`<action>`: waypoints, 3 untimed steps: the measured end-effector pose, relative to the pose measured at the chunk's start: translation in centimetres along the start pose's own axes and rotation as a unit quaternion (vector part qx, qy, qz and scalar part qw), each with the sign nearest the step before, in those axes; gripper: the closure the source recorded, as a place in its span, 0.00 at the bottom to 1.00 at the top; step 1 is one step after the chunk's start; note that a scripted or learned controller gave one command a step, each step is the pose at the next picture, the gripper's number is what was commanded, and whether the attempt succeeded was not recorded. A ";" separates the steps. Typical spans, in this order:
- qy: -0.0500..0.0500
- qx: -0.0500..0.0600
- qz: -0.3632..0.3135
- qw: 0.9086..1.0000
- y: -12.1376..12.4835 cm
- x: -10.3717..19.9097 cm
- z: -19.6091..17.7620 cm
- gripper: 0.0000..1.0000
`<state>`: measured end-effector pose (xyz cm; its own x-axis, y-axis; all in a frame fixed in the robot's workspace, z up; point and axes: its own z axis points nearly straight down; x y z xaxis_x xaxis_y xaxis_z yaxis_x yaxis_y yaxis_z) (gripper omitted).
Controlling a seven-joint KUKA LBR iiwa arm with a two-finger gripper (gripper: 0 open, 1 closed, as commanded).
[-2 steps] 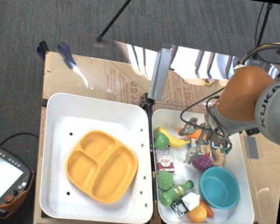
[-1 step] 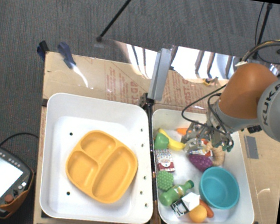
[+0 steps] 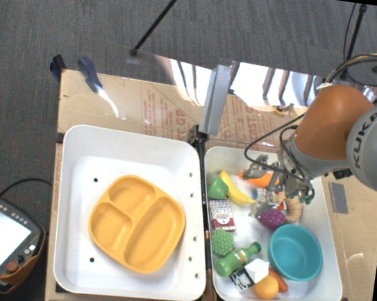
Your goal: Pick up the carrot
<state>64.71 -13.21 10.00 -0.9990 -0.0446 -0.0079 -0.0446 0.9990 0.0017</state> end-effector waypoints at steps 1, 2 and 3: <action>0.003 0.001 0.117 0.993 -0.4 0.3 1.2 0.00; 0.003 0.001 0.117 0.993 -0.3 0.3 1.2 0.00; 0.003 0.001 0.117 0.993 -0.3 0.3 1.2 0.00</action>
